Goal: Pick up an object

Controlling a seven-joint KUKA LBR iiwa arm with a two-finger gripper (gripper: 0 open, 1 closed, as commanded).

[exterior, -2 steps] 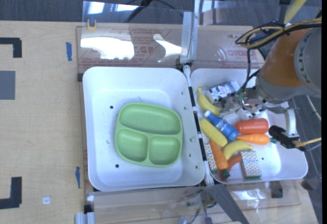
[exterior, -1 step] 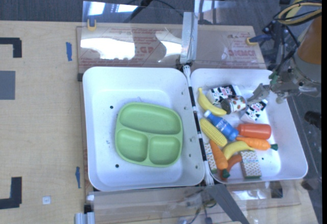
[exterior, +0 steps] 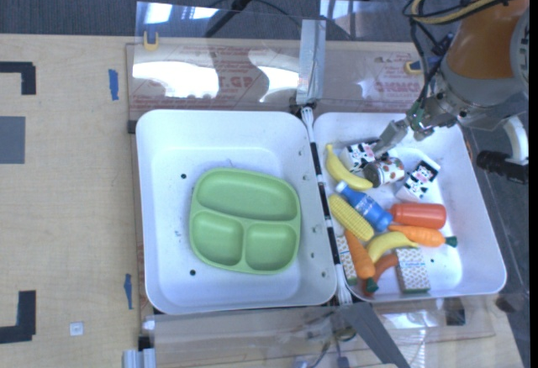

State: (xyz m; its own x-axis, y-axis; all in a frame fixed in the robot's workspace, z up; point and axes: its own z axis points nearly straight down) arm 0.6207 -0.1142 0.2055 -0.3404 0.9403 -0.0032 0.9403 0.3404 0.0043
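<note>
Gripper (exterior: 385, 142): lowered into the right bin (exterior: 483, 228); finger state cannot be told.
Toys: heaped below the gripper, a banana (exterior: 345, 173) at its lower left.
Green plate (exterior: 245, 220): seen far left of it.

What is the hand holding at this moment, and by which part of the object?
It cannot be told. The hand hangs over the right bin above the black-and-white toy, but nothing shows clearly between the fingertips.

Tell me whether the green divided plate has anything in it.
Empty. The green divided plate lies flat in the left bin, and all three compartments show bare green. The toy food is piled in the right bin.
</note>
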